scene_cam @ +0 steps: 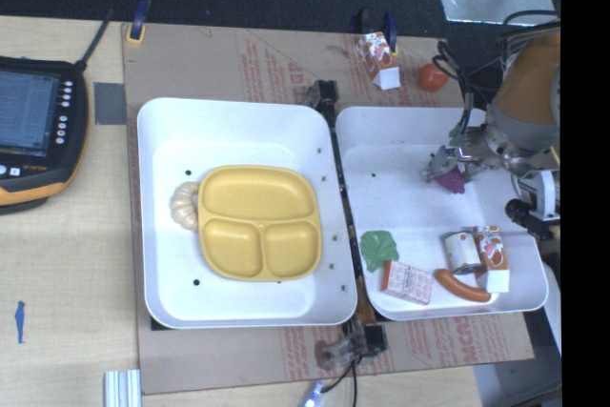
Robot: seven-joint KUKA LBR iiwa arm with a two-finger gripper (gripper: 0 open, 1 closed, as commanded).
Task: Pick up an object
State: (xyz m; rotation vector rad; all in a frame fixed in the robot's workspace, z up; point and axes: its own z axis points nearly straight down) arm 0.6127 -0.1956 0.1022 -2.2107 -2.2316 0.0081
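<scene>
My gripper (444, 167) is low in the right bin (400, 148), near its upper right part, at the end of the grey arm with the orange band (529, 86). A small purple object (455, 181) lies right at the gripper's tip, touching or just under it. In the bin's front part lie a green leafy piece (377, 248), a red patterned packet (408, 282), a red sausage (462, 286), a small metal can (462, 249) and a little carton (493, 247).
The left bin (172, 138) holds a yellow divided plate (259, 221) with a beige shell-like piece (183, 204) at its left edge. Behind the bins stand a small carton (378, 58) and a red object (433, 77). An orange-edged pendant (33, 131) lies far left.
</scene>
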